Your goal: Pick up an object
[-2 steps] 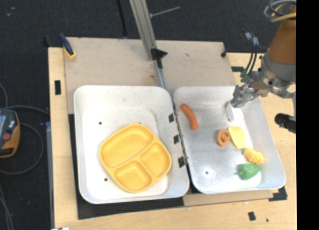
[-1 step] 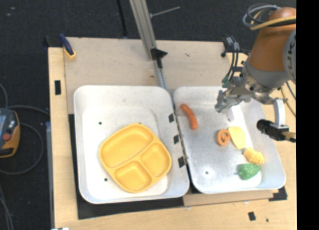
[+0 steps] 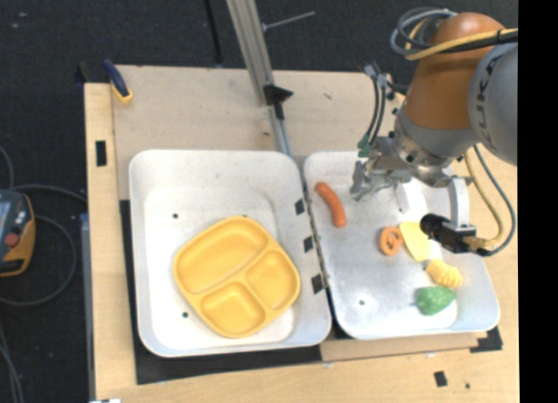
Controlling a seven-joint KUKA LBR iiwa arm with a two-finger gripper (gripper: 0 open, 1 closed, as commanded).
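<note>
White bins number two: left one (image 3: 148,218) holds one yellow tray (image 3: 235,275), right one (image 3: 366,305) five toys under the gripper (image 3: 375,181), grip indiscernible.

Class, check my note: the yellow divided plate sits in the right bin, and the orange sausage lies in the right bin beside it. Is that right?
Not quite. The camera view shows the plate in the left bin, not the right. The sausage does lie in the right bin, so the two are in separate bins, not side by side.
</note>
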